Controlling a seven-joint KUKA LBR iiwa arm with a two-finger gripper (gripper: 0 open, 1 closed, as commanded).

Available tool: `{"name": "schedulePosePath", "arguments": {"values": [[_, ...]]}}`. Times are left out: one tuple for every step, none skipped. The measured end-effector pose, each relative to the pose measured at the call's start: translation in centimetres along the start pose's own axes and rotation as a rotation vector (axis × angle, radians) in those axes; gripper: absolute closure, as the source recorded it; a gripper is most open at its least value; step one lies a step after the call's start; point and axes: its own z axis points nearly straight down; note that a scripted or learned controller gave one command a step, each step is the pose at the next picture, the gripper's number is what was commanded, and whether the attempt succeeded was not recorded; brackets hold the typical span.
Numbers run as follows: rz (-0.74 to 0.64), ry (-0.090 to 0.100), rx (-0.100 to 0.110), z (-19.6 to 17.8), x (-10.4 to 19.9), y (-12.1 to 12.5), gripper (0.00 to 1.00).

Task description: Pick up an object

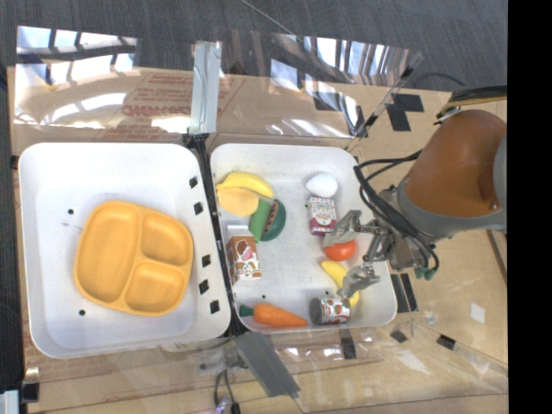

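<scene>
My gripper (354, 251) hangs over the right side of the right bin (285, 155), its two fingers spread wide apart, one at the top (348, 225) and one lower (360, 278). Between them, lower down in the bin, lie a red tomato (341, 250) and a small yellow piece (335, 272); neither is gripped. Close by are a small can (322, 215), a white egg (323, 185), a second can (330, 310) and a carrot (278, 316).
The right bin also holds a banana (244, 182), a yellow slice (235, 201), a green-and-brown item (268, 220) and a small carton (245, 259). A yellow divided plate (134, 256) lies in the left bin (52, 179). The arm (453, 175) looms at right.
</scene>
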Motion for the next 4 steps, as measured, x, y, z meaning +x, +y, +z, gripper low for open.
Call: {"name": "schedulePosePath", "arguments": {"values": [[-0.079,-0.006,0.001,10.8,-2.5,-0.3,0.00],[-0.088,-0.011,0.004,9.6,-2.7,-0.3,1.00],[0.086,-0.013,0.004,-2.6,-6.8,0.4,1.00],[0.507,-0.005,0.001,-3.4,-17.2,-1.5,1.00]]}}
